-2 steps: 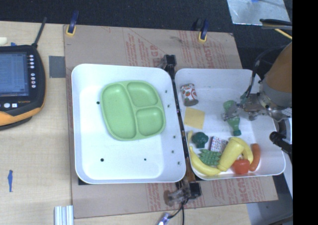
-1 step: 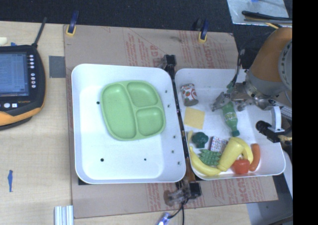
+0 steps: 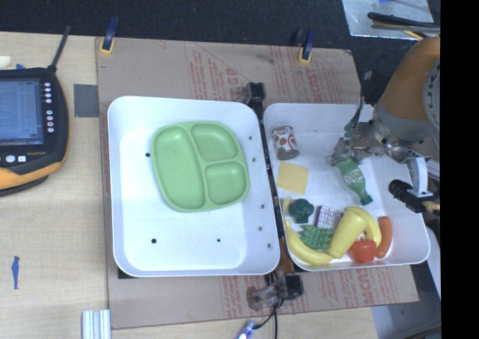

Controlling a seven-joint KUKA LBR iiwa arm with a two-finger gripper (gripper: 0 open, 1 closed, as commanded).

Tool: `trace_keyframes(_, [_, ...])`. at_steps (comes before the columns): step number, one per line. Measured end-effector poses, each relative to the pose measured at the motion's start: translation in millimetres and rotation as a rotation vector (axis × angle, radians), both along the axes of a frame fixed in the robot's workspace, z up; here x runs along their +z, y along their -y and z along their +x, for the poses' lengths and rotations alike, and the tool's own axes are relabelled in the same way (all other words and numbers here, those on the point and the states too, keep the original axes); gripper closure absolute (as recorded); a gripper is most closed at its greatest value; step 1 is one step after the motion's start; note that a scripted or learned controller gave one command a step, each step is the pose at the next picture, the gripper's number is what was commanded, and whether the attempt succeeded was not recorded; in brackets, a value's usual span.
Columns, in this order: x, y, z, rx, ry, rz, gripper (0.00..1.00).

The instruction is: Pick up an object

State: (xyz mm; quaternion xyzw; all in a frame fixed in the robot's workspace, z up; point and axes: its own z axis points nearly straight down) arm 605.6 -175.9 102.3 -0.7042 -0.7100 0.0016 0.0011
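Hovering over right white bin, grey 2-finger gripper touches top end of small green plastic bottle; bottle long axis runs diagonally toward bin front-right. Cannot tell gripper state.

A robotics lab bench, this: cardboard sheet clamped down with blue clips, two white bins side by side on it, a teach pendant at the bench's left edge, dark carpet beyond.
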Motion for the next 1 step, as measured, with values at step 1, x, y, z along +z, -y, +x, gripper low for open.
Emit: trace_keyframes(1, [90.0,-99.1,-8.3,-0.004,0.001,0.002,1.0])
